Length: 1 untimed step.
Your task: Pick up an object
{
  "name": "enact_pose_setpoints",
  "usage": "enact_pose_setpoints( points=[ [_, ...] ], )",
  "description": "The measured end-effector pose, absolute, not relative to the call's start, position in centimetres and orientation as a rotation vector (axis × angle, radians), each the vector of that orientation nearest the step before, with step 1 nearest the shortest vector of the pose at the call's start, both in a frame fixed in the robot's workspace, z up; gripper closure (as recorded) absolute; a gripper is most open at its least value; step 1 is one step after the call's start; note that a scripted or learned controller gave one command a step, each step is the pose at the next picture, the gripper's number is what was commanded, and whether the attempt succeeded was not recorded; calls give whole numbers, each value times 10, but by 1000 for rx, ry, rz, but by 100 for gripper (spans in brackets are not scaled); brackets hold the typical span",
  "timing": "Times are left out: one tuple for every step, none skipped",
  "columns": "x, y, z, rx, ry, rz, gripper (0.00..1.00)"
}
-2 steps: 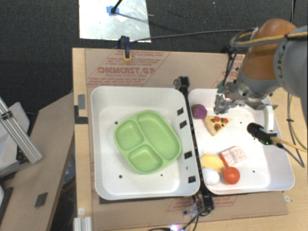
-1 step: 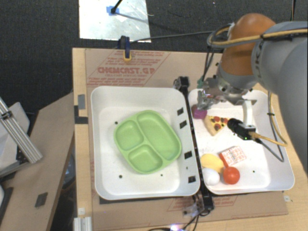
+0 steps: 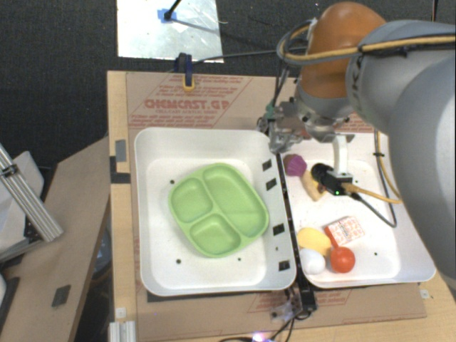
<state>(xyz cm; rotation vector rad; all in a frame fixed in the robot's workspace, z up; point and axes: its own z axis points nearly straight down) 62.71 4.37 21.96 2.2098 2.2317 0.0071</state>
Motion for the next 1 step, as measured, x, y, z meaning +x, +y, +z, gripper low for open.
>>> enact_pose_setpoints(
  points=[
    [637,104,230,2210,2232,8,100]
  ],
)
